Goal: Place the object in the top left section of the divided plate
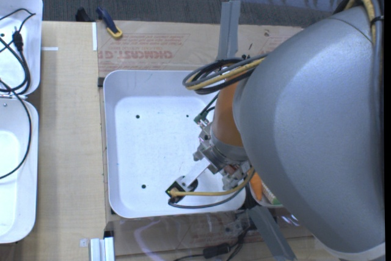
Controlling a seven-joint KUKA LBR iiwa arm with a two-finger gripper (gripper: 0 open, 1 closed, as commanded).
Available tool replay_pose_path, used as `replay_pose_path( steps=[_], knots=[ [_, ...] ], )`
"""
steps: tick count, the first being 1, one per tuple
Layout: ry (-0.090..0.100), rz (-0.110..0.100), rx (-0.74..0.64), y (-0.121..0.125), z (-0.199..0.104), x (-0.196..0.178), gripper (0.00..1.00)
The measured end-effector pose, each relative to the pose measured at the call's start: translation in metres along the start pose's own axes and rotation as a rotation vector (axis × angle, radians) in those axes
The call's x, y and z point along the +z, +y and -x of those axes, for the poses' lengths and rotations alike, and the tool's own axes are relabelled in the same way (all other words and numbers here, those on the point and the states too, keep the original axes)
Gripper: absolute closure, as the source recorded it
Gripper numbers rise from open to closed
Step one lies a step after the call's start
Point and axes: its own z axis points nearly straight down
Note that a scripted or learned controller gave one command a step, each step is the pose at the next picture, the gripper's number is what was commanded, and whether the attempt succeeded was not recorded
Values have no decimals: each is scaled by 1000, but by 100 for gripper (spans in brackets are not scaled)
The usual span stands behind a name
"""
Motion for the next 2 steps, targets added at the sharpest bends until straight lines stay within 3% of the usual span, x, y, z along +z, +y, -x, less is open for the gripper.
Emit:
replay_pose_path(
  steps=[1,2],
  knots=[
    [-7,-2,-1,1,2,-7,100],
    [2,2,316,-40,-31,23,100]
  ],
)
